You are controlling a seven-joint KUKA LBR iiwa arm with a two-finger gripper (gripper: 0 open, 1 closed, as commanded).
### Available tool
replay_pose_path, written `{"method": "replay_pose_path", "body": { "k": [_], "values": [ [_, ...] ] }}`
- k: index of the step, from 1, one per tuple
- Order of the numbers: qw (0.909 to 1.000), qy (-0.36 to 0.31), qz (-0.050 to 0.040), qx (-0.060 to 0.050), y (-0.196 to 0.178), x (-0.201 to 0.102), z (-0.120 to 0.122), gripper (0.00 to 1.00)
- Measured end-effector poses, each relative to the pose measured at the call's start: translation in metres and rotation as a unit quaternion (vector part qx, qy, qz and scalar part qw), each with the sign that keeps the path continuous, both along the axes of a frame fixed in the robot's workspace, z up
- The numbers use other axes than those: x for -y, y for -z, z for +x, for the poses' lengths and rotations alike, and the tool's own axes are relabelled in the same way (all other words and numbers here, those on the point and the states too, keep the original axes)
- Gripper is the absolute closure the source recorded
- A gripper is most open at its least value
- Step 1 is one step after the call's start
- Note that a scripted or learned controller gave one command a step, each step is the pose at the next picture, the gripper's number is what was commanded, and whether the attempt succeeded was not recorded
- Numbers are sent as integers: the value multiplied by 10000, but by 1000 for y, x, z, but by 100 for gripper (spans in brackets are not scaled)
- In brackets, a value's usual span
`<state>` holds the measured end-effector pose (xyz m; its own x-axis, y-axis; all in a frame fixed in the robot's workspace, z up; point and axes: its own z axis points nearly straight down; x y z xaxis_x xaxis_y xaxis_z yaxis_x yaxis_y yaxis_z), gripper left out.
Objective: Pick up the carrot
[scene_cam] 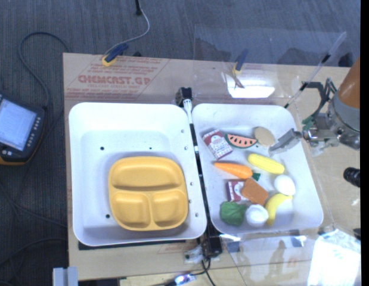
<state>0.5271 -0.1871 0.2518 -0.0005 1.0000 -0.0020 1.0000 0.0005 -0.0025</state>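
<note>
On the surface, a yellow divided tray (pixel 148 192) sits in the left bin (pixel 89 130). In the right bin (pixel 303 177), the carrot (pixel 233 170) lies among toy foods. Farther back, the jaws (pixel 287 140) hover beside it, their opening impossible to tell.

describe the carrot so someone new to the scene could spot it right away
Look in the right-hand white bin, the one crowded with toy food. Near its middle, by the divider, lies the carrot, below the watermelon slice and left of the corn cob. It is the only long orange tapered piece with a green end.
</note>
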Motion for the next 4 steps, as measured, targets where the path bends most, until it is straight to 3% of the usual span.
{"method": "replay_pose_path", "body": {
  "k": [1, 2, 3, 4],
  "values": [
    [9957, 926, 15, -59, 124, -37, 3, 0],
    [9835, 1810, -24, 50, 163, -69, -9, 0],
    [9834, 1813, -29, 80, 151, -67, -7, 100],
    [9815, 1904, -41, 183, 159, -85, -33, 100]
  ]
}}
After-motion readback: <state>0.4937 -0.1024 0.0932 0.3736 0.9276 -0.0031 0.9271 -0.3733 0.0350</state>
